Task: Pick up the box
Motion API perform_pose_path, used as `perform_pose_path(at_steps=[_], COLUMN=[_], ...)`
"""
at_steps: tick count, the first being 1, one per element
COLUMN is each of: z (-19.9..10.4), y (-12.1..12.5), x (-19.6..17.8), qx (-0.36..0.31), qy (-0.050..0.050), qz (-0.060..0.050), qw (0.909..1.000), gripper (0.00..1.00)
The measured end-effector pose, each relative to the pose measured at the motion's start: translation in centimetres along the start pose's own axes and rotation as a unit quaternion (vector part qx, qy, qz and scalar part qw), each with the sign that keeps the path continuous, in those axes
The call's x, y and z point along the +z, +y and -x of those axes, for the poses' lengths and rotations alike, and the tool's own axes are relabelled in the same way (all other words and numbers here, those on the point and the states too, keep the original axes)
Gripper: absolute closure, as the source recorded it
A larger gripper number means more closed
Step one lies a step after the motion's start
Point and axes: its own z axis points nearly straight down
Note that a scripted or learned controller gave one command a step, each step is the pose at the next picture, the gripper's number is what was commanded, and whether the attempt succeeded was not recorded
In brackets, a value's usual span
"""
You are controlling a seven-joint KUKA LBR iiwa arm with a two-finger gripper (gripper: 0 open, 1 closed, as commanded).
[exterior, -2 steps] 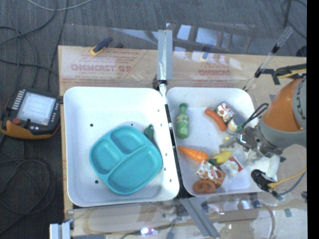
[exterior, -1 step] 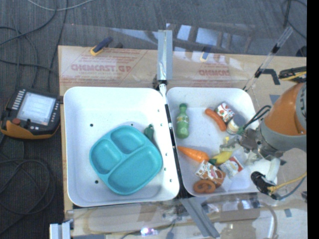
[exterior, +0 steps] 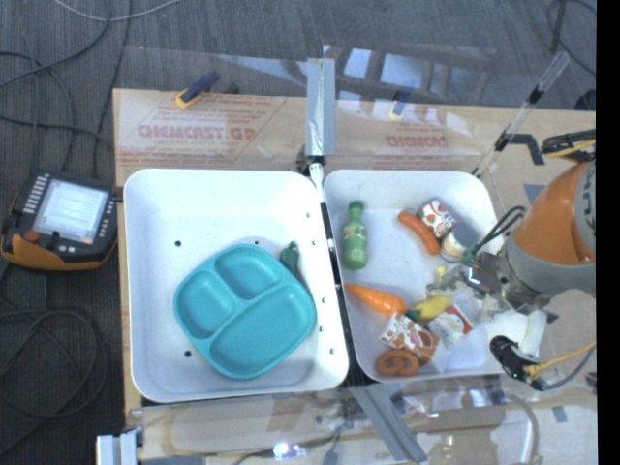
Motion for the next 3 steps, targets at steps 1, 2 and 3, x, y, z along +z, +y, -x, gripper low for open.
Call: perform_pose_path(at_steps=[1,2,3], z=[-0.02,0.00,0.02], y=[-0.01,-0.06,-0.06], x=[0.02,0.03,0.04], qx=[0.003,-0.010,-0.014], qy=[0.000,0.000,0.000], qz=[0.000,-0.001,-0.001], qw=[1.0000,1.0000,0.9999], gripper=[0.00,0.00,0.00])
